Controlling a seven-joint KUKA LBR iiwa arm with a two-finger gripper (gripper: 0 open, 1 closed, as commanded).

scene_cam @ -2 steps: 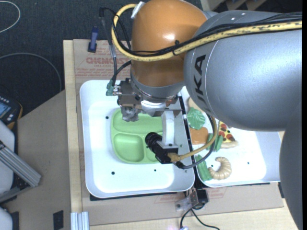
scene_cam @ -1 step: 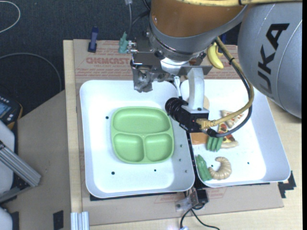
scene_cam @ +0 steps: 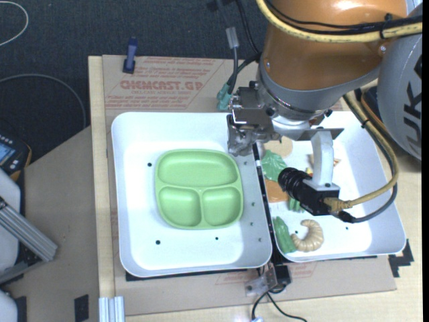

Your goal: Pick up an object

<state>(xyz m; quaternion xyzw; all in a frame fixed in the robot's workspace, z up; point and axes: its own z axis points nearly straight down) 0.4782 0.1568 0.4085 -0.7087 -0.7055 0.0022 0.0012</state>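
Note:
My gripper [scene_cam: 240, 141] hangs low over the rim between the two white bins, at the far end of the left bin [scene_cam: 134, 240]. A light green divided plate [scene_cam: 198, 188] lies in the middle of that bin, just left of and nearer than the gripper. In the right bin [scene_cam: 375, 227] lie several small things: a green leafy piece [scene_cam: 273, 164], an orange piece [scene_cam: 277, 192], a tan curled piece [scene_cam: 309, 236], a green piece [scene_cam: 281, 232] and a tan round piece [scene_cam: 285, 146]. The wrist hides part of the right bin.
The large orange and grey arm [scene_cam: 328, 39] covers the far right of the bench. A brown cardboard sheet [scene_cam: 161, 82] with red print lies behind the bins, with a small blue item [scene_cam: 130, 56] at its far edge.

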